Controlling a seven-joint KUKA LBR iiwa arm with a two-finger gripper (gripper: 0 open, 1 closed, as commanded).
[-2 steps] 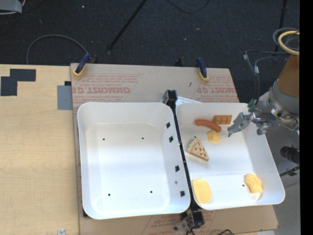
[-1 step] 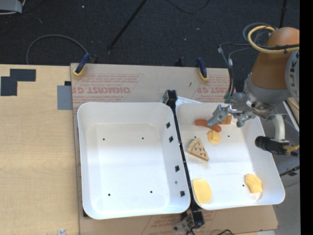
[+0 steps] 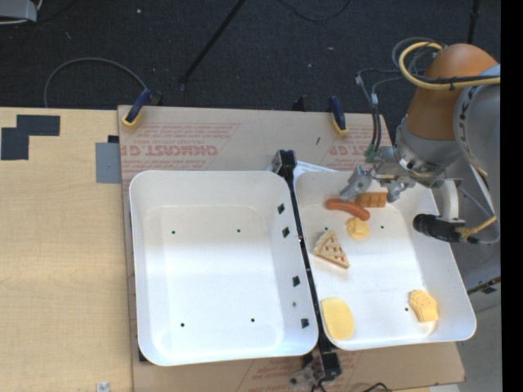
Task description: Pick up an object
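Observation:
In the right bin [image 3: 441, 260], my gripper [image 3: 374, 189] hangs low over the far end with its fingers [image 3: 353, 185] spread open. A small orange-brown block [image 3: 373, 199] lies just below and between the fingertips, and the fingers stand apart from it. A red sausage [image 3: 347, 209] lies just left of the block. A small yellow lump [image 3: 358, 229] sits in front of it. A waffle-patterned wedge [image 3: 331, 250] rests near the bin's left wall. A yellow oval piece [image 3: 337, 317] and a yellow corn cob [image 3: 422, 305] lie at the near end.
The left bin [image 3: 163, 219] stands beside the right one, with a black divider strip [image 3: 296, 243] where the two meet. The arm's orange band [image 3: 445, 88] rises at the right. A black handle-like part [image 3: 437, 227] juts over the right bin's right rim.

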